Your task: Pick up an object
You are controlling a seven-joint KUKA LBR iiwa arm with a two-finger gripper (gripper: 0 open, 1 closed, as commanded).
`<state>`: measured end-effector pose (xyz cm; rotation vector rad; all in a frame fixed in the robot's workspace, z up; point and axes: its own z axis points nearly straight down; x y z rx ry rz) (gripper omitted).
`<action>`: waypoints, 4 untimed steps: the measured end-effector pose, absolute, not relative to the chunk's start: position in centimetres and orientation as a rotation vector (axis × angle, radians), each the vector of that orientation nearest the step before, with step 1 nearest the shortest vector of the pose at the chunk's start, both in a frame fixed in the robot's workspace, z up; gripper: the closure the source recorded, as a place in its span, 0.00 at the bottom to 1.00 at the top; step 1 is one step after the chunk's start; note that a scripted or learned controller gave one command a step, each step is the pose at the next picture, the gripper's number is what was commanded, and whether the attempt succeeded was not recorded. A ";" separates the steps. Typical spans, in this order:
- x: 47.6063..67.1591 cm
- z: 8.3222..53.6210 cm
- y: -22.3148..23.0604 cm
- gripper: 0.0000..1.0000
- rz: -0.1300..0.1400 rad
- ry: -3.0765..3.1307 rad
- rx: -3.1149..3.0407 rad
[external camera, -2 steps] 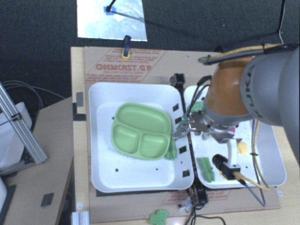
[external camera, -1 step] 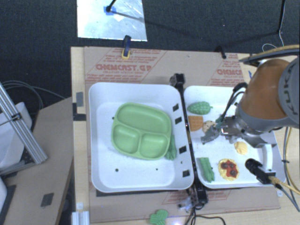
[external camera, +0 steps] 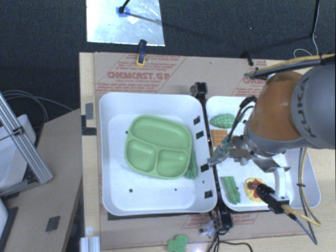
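While the grey arm with its orange band (external camera: 275,112) reaches in from the right, its gripper (external camera: 219,156) hangs over the right white bin (external camera: 313,193); whether it is apart or together cannot be told. A green leafy piece (external camera: 222,121) lies at that bin's far end and a green stick-shaped piece (external camera: 230,188) nearer. The left white bin (external camera: 113,193) holds a green divided plastic plate (external camera: 158,146).

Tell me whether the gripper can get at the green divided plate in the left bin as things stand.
Probably yes. The green divided plate lies open from above in the left bin, nothing on it. The gripper sits over the divider between the bins, close to the plate's right edge.
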<state>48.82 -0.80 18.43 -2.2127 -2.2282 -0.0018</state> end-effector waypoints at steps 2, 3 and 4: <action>48.8 43.6 -0.2 0.00 -0.016 -2.239 -2.215; 48.8 44.2 -0.5 1.00 -0.008 -2.236 -2.216; 49.7 25.4 2.6 1.00 0.012 -2.219 -2.213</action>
